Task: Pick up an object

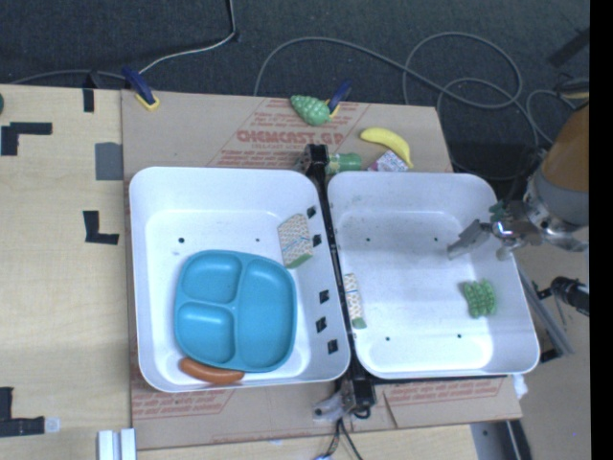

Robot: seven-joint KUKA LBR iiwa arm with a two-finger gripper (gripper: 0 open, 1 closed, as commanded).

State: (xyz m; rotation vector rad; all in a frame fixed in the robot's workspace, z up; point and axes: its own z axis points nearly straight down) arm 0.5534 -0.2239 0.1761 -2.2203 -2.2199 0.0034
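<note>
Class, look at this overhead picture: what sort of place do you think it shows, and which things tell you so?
Probably a robotics lab test bench. Two shallow white bins sit on cardboard, holding toys such as a blue divided plate, while a robot arm's gripper reaches in and loose cables trail behind.

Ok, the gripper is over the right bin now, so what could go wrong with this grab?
The gripper sits near the right bin's upper right edge, apart from the green object lower down, so closing here would probably catch nothing. That object lies close to the bin's right wall, so a finger might strike the wall on descent. It looks small and knobbly and could slip out.
</note>
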